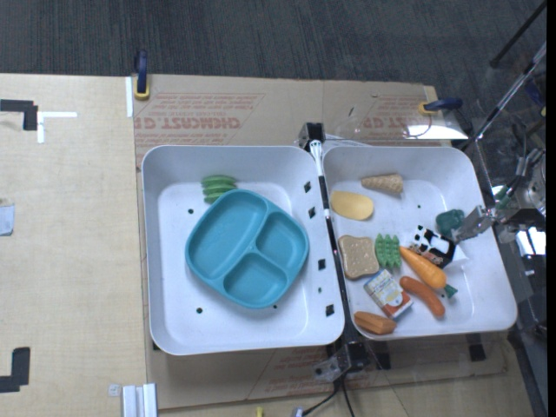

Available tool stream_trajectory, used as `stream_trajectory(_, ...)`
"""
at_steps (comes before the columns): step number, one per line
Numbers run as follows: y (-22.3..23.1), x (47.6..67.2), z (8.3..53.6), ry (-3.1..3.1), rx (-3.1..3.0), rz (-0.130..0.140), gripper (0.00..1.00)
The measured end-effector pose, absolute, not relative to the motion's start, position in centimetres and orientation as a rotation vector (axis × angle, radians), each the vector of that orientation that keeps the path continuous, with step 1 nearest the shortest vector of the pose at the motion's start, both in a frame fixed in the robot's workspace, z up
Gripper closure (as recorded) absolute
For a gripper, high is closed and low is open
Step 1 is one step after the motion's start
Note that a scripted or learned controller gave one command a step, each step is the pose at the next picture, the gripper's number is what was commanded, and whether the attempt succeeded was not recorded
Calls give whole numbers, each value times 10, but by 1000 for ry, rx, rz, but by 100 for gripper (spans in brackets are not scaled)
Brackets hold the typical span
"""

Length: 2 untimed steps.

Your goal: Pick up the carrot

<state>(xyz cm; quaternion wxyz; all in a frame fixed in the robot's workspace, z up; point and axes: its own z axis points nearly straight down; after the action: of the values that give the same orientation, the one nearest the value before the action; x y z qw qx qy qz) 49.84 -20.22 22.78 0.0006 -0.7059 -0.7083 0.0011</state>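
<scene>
The carrot (423,268) is orange and tapered. It lies slantwise in the right bin (486,315), towards its right front, with a green leafy piece (387,252) just to its left. What looks like my gripper (471,225) sits at the bin's right wall, up and to the right of the carrot and apart from it. A teal object (450,221) lies right beside it. Nothing shows as held.
Close around the carrot are a black-and-white toy (434,244), an orange-red sausage (424,296), a small carton (387,291) and a bread slice (357,255). A yellow piece (352,205), a tan cone (383,183) and another sausage (373,323) also lie there. The left bin (165,320) holds a blue divided plate (248,248) and a green pod (219,186).
</scene>
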Motion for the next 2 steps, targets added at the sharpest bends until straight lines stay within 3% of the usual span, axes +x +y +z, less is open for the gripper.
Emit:
stream_trajectory(1,-164,512,120,-2566,-1838,-7,0)
stream_trajectory(2,-168,516,132,-2575,-1860,-8,100)
